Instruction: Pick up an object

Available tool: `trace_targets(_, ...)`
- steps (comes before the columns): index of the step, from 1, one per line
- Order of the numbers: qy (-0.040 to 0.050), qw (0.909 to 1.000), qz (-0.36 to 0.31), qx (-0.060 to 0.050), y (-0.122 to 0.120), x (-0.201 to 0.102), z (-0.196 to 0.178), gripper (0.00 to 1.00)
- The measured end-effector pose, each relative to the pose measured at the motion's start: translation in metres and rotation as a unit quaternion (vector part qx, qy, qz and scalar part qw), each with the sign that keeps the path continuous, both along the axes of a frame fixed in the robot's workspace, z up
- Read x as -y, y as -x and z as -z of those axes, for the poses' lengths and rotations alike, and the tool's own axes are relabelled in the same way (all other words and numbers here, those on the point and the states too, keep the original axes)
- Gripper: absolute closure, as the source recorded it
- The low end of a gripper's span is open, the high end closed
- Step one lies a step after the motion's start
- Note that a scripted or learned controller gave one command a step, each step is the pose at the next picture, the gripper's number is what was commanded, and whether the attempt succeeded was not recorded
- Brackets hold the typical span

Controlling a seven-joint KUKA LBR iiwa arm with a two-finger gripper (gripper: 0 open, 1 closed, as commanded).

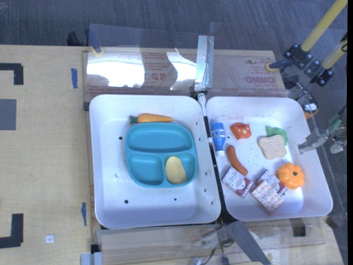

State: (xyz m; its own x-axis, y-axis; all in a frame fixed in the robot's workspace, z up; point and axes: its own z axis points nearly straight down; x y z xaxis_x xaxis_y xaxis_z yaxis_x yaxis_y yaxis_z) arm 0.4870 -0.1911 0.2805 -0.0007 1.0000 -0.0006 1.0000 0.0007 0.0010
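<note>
The gripper (315,143) hung at the right bin's (259,99) right rim, near the bread slice (272,147) and pumpkin (290,176); we could not tell whether it was released or clenched.

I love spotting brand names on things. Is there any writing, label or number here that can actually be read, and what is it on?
None can be read for certain.
Red print on the cardboard behind the bins: reversed or blurred, unreadable.
The two cartons in the right bin: red and white print, too small to read.
The blue bottle: white label, too blurred to read.
</note>
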Motion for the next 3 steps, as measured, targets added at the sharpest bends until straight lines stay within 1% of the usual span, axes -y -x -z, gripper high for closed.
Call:
trace_targets(1,-0.002,0.9983,0.058,-0.007,-0.063,-0.063,0.132,0.0)
trace_targets(2,0.0001,0.9998,-0.018,0.002,-0.068,-0.092,0.193,0.0)
trace_targets(3,0.0001,0.9998,-0.018,0.003,-0.068,-0.092,0.193,0.0)
